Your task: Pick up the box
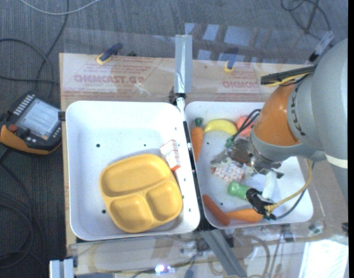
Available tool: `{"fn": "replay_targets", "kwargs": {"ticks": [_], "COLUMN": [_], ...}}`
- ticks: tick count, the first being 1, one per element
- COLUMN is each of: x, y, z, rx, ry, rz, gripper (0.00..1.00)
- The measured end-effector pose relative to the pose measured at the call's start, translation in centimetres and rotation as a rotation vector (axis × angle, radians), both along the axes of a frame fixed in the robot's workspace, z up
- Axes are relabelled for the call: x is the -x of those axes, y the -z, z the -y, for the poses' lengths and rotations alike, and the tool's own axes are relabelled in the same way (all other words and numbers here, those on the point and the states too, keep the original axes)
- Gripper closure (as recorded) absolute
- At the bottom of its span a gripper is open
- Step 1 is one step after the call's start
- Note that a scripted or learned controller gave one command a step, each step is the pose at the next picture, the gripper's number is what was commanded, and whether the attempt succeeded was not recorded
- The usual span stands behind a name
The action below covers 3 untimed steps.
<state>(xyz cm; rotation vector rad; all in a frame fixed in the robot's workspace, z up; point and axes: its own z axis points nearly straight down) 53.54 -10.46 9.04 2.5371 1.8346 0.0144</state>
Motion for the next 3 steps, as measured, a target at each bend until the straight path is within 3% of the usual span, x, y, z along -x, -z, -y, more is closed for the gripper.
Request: {"fn": "replay_targets", "kwargs": {"ticks": [1, 2, 3], "x": [0.1, 1.7, -4.8], "y": [-0.8, -9.2, -11.1], "z": [0.0, -10.5, -11.1], "rx": [-0.001, -0.003, 0.000], "ry": [0.000, 0.092, 0.403], "rz": [-0.004, -0.019, -0.017], "gripper": [1.00, 1.00, 1.00]}}
